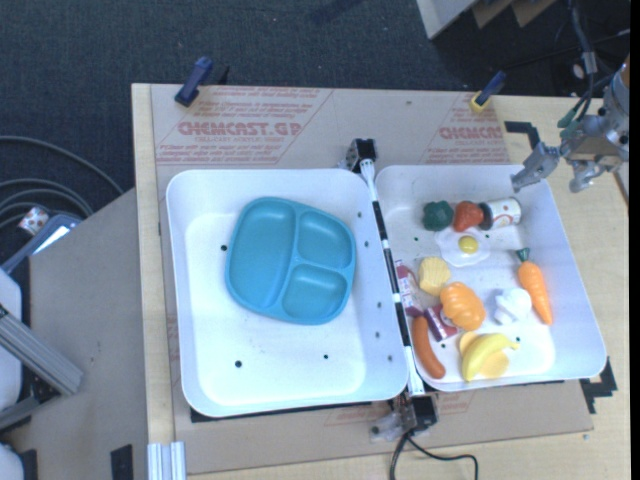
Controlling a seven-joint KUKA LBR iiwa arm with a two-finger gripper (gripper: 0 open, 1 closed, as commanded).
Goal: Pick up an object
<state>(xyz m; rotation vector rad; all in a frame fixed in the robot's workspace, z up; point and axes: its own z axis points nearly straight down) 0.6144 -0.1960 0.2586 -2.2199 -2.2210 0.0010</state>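
Two shallow white bins sit side by side on the bench, clamped down on a sheet of brown board, presumably so nothing slides when the arm pushes into them. The left bin [200,358] carries a blue divided plate [291,259] lying flat near its middle, with nothing on it; it reads as a drop-off spot, though the task as given asks for a pick alone. The right bin [585,343] holds all the candidates, a loose scatter of toy food: a dark green piece [437,214] touching a red-orange piece [468,215], a small white cylinder [503,211] just beside those, a fried egg [466,247] below them, a carrot [534,289] toward the far side, a pale yellow chunk [434,273], an orange lump [463,306], a white piece [512,305], a banana [485,356] and a sausage [426,348] lying along the divider. The pieces crowd each other in the lower half, so the top row looks like the easier pick. The gripper [561,168] hangs above the bin's upper right corner, well above the toys by my reading, with its two fingers spread apart and nothing between them: one finger points toward the white cylinder, the other sits beyond the rim. No contact with any toy is visible. Judgement: this is an approach pose, pick not yet made.
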